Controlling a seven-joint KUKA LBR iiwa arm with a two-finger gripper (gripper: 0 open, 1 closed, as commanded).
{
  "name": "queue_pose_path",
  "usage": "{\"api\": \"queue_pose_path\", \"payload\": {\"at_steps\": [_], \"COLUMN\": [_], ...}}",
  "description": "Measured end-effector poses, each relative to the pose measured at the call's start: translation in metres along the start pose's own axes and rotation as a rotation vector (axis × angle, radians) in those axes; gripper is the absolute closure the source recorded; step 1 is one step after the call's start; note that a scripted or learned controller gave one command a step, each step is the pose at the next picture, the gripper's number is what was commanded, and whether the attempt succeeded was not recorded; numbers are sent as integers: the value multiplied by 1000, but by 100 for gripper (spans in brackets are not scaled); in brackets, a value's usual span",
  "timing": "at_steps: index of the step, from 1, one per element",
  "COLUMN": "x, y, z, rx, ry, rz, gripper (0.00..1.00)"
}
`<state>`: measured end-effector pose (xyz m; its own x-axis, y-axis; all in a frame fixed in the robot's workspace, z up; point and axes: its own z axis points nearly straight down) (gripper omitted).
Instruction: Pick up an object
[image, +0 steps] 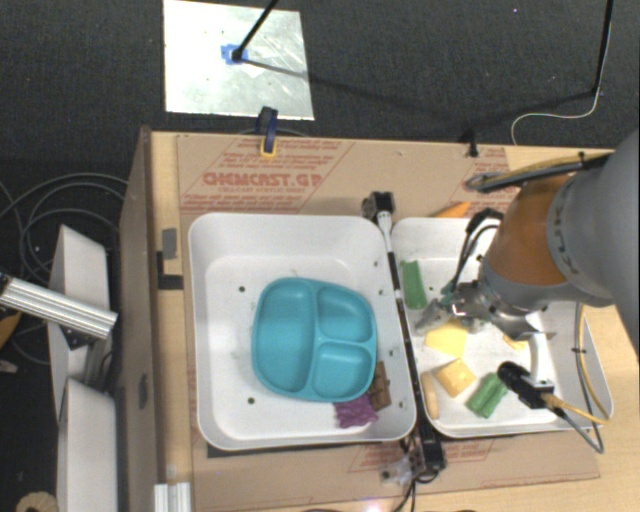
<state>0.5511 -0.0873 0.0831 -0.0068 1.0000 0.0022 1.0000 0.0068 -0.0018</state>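
Note:
My gripper (437, 316) hangs low over the left part of the right bin (440, 236), at the end of the grey and orange arm that comes in from the right. Just below it lies a pale yellow piece (446, 342), close to the gripper or touching it. A darker yellow block (457, 377) and a green block (487, 395) lie nearer the front. A long green block (410, 283) rests against the bin's left wall, up and left of the gripper. I see nothing held in the gripper.
A tan stick (430, 393) lies by the right bin's front left wall. An orange thing (452, 210) sits at its far rim. The left bin (225, 300) holds a teal divided plate (315, 338), a purple lump (352, 411) and a brown piece (381, 387).

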Motion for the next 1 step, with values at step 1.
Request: {"api": "queue_pose_path", "payload": {"at_steps": [1], "x": [-3], "y": [2], "z": [-12], "rx": [-4], "ry": [-2], "rz": [2], "gripper": [100]}}
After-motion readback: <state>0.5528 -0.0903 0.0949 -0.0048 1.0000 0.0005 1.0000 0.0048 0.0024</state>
